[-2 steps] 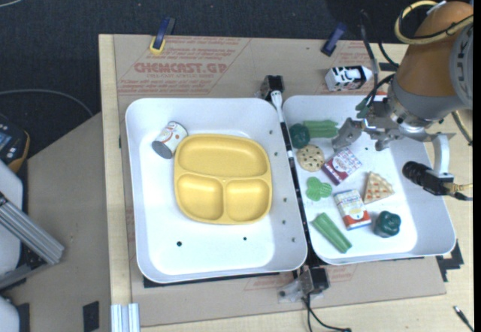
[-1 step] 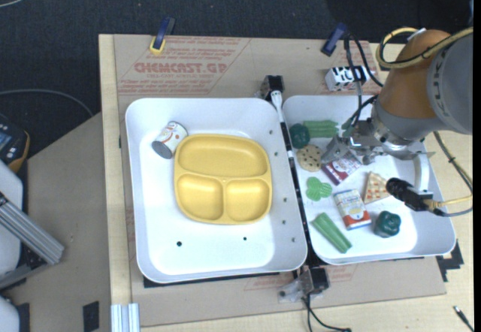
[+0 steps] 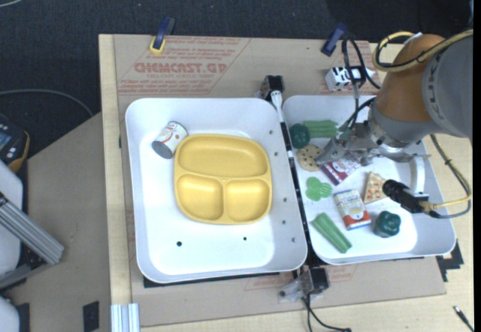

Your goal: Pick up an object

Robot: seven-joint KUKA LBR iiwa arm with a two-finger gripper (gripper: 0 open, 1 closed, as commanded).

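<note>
My gripper (image 3: pixel 338 149) hangs low over the upper middle of the right bin (image 3: pixel 436 242), at the end of the grey arm with the orange band (image 3: pixel 406 90). Just below it lies a red-and-white packet (image 3: pixel 343 170), and a round tan cookie (image 3: pixel 307 158) sits to its left. A green bar (image 3: pixel 321 128) and a dark green round piece (image 3: pixel 300 135) lie above the cookie. Whether the gripper touches anything is hidden by its own body.
The right bin also holds a light green piece (image 3: pixel 318 189), a small red-and-white box (image 3: pixel 351 209), a tan cracker (image 3: pixel 373 188), a dark green pepper (image 3: pixel 387 224) and a long green stick (image 3: pixel 331 233). The left bin (image 3: pixel 146 180) holds a yellow divided plate (image 3: pixel 222 176) and a small can (image 3: pixel 169 139).
</note>
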